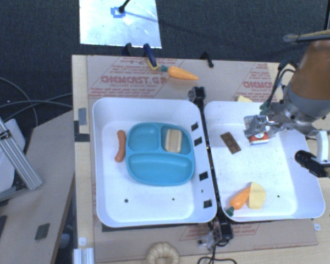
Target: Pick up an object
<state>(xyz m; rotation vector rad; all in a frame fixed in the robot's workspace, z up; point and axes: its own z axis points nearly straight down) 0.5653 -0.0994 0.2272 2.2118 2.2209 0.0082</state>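
Two white bins sit side by side on my tabletop (pixel 126 76). In the left bin (pixel 107 202) I see a blue divided plate (pixel 154 166) holding a tan slice of bread (pixel 173 141) in its upper right compartment, and an orange-red sausage (pixel 120 146) lying on the bin floor just beside the plate's left edge. In the right bin (pixel 302 197) my gripper (pixel 256 126) is low over the upper middle, directly above a small red and white object (pixel 259 139) that pokes out beneath it; I cannot tell whether the fingers are spread or closed, nor whether they touch that object. A flat brown rectangular piece (pixel 230 142) lies near the gripper's left, apart from it. Near the front of this bin a small carrot (pixel 240 198) touches a pale yellow cheese wedge (pixel 257 196). A yellow piece (pixel 244 98) shows at the bin's far rim. Beyond the bins, another carrot (pixel 179 73) rests on the board, and a beige ring (pixel 164 253) lies at the near edge
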